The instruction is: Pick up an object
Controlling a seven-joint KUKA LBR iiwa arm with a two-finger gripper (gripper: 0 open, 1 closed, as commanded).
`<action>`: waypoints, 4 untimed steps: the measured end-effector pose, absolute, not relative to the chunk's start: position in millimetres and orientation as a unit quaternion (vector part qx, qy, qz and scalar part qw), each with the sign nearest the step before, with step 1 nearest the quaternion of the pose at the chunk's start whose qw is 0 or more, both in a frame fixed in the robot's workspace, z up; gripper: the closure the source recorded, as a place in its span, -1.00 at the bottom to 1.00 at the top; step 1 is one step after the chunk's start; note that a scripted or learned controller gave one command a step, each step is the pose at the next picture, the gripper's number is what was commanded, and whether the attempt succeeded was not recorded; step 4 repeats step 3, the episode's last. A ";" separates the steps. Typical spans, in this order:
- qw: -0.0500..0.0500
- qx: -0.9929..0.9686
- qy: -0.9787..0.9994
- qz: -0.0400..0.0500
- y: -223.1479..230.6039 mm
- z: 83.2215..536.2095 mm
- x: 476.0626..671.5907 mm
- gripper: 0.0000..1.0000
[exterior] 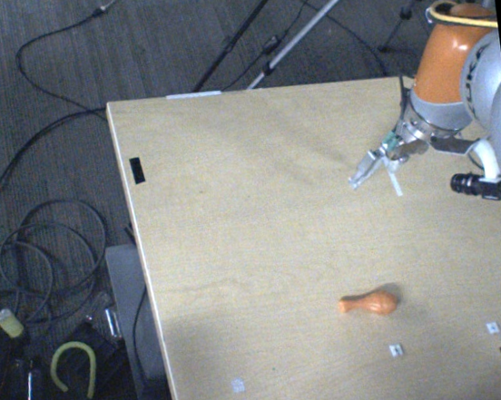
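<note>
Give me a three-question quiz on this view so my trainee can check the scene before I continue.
1. True or false: the end effector has the orange object between its fingers.
2. Multiple choice: where does the orange object lie in the camera view? A) on the floor among the cables B) on the tan bench surface, below the end effector C) against the black marker near the bench's upper left
3. Fill the gap: the band on the arm above the wrist is ____.

Key: 1 false, the object lies on the surface, apart from the end effector. 2 B. 3 orange.
</note>
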State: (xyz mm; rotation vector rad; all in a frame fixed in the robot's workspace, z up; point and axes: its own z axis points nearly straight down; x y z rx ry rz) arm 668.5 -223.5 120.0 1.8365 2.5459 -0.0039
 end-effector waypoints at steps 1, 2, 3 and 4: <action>0.001 0.472 0.882 -0.001 -221.8 84.4 669.0 -1.00; 0.002 0.472 0.882 0.000 -220.6 94.6 670.2 1.00; 0.001 0.476 0.879 0.001 -190.7 166.7 669.6 1.00; 0.001 0.476 0.879 0.001 -190.7 166.7 669.6 1.00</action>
